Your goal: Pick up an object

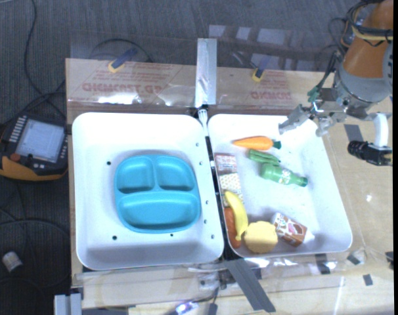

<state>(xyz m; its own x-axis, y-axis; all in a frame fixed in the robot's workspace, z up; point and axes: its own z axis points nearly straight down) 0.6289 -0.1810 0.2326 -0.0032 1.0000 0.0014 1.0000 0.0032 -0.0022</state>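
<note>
My gripper [305, 126] hangs over the far right corner of the right bin [330, 195], open, with nothing between its fingers. Just left of it and lower lies an orange carrot [253, 142]. A green bottle [284, 175] lies on its side in the middle of that bin, with a small green pepper-like piece [262, 155] above it. Along the bin's left wall sit a printed packet [226, 170] and a banana [236, 209]. A yellow fruit [259, 237] and a small brown carton [290, 230] rest near the front.
The left bin [94, 176] holds a blue divided plate [157, 192]. A metal divider strip [205, 77] runs between the bins at the back. A handheld control pendant [31, 146] lies on the floor at the left.
</note>
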